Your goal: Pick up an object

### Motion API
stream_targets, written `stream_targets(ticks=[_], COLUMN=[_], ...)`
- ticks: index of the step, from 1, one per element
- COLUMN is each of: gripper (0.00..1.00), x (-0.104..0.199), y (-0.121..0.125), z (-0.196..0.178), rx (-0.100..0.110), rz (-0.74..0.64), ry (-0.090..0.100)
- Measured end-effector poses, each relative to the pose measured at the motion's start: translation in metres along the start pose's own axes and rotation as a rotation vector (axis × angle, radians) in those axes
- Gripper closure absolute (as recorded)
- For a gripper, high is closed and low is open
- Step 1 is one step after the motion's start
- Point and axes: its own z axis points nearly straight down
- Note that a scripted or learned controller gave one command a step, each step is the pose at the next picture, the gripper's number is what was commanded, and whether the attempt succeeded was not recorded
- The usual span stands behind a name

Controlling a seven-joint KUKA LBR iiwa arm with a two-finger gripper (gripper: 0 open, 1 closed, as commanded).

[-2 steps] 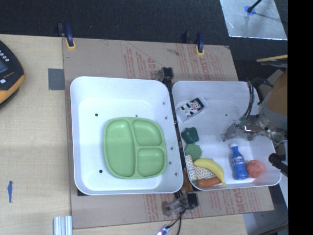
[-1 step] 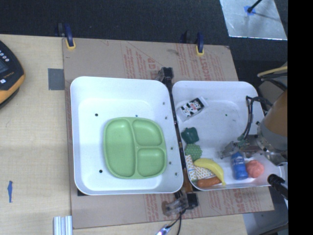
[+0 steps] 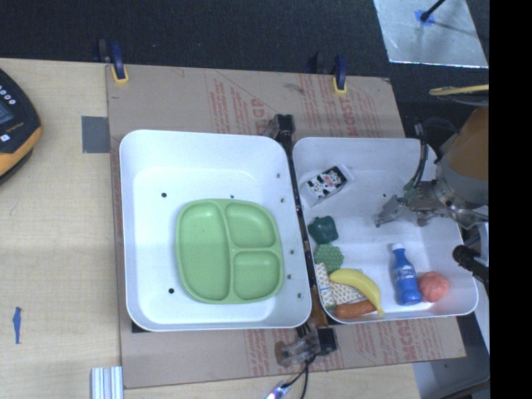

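White right bin (image 3: 366, 152), far half bare

Green tray (image 3: 229, 250) in left bin (image 3: 141, 223).

One fixed camera above the bench (image 3: 58, 223), slanted down over both white bins (image 3: 133, 223)

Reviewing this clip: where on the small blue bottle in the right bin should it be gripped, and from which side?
Probably across the body of the small blue plastic bottle, coming straight down from above. It lies flat, white cap toward the far wall, so its long sides are open. Close across its width: the round pinkish ball sits close on one side, the yellow banana farther off on the other.
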Motion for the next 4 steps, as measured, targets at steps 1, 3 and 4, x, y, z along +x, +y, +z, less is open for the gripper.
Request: stream_targets(ticks=[1, 3, 4], gripper=[0.0, 0.0, 0.0], x=[0.0, 0.007, 0.024], y=[-0.069, -0.076, -0.009], z=[0.001, 0.001, 0.0], rx=[0.003, 0.004, 0.0], rz=[0.0, -0.001, -0.001], ry=[0.001, 0.001, 0.001])
